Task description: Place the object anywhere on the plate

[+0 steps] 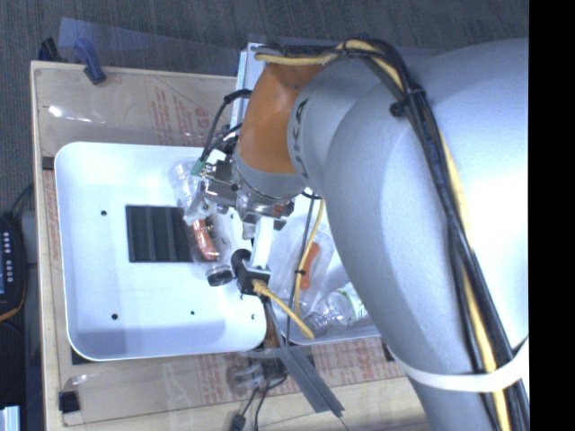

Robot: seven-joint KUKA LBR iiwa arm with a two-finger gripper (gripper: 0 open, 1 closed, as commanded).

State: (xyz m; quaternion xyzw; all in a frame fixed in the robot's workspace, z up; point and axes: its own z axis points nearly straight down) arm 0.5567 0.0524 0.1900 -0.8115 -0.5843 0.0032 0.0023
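Item: gripper (208,227) over left bin (81,330), plate (154,233) beneath.
I log a copper object (205,238) at the plate's right edge; jaw state I cannot tell. Step: placement. Next: confirm release.

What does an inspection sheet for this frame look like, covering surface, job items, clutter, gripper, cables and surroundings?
Surface: wooden bench bearing a left white bin and a right bin largely covered by the arm.
Job's things: dark rectangular plate in the left bin; copper-coloured object beside it, at the gripper.
Clutter: clear plastic bottle and orange item in the right bin.
Gripper: gripper low over the left bin; grasp unclear.
Cables: yellow and black cables along the arm.
Surroundings: grey carpet.
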